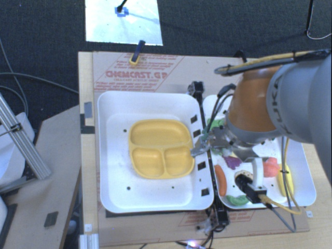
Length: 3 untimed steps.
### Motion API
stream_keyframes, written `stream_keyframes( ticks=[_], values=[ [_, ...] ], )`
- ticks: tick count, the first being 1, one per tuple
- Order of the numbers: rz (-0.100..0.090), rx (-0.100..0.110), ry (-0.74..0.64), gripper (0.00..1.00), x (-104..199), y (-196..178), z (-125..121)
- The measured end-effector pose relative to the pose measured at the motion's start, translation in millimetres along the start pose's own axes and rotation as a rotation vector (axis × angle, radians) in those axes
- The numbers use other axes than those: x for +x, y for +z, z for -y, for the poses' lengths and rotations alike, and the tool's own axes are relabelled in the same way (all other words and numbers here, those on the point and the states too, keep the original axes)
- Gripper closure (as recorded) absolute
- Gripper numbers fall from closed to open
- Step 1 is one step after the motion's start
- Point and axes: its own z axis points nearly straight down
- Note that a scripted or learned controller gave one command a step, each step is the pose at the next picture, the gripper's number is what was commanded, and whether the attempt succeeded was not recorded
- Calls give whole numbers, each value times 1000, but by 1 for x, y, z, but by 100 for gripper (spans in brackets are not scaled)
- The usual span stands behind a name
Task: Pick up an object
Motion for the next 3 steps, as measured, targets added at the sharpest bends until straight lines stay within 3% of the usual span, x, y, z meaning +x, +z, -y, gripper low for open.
stream_keyframes(
  ticks=[1,2,3],
  values=[
    [-7,-10,-13,0,55,-223,15],
    [-2,4,-14,100,53,-226,15],
    [-1,7,-9,100,58,-229,16]
  ],
)
